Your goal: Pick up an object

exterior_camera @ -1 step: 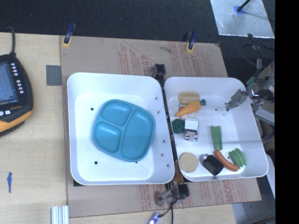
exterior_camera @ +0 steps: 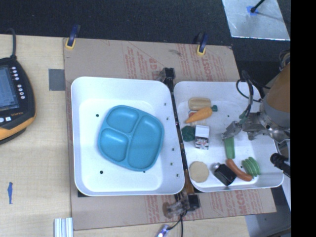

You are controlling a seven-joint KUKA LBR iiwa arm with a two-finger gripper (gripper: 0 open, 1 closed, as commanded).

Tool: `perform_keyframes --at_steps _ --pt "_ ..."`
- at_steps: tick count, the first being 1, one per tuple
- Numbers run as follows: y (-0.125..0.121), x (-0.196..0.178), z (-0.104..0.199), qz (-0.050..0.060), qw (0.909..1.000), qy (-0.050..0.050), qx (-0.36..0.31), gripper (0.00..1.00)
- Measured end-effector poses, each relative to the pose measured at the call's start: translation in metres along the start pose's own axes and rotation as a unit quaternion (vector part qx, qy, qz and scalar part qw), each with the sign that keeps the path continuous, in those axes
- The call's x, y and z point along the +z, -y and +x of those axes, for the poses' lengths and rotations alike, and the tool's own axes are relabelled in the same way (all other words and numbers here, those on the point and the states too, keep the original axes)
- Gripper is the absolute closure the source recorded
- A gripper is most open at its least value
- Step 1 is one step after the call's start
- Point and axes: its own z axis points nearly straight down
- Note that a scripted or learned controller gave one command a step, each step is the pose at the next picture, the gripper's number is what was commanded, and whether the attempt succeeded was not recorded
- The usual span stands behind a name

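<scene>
Your claw (exterior_camera: pixel 232 131) hovers in the right bin (exterior_camera: pixel 222 90), directly above a green stick (exterior_camera: pixel 229 146). You cannot tell its opening. A carrot (exterior_camera: pixel 199 114) lies well apart to its left.

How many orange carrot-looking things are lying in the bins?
2, both in the right bin. One carrot lies near the top left, below a tan bread-like piece. A redder one lies near the bottom right, beside a green item. The arm may hide others.
</scene>
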Motion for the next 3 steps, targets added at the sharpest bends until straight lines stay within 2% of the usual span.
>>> perform_keyframes --at_steps 1,2,3 --pt "-0.017 0.05 0.011 0.001 1.0 0.0 0.0 0.0" --pt "-0.017 0.04 0.01 0.001 1.0 0.0 -0.001 1.0" --pt "-0.043 -0.051 0.086 -0.002 1.0 -0.001 0.0 1.0"
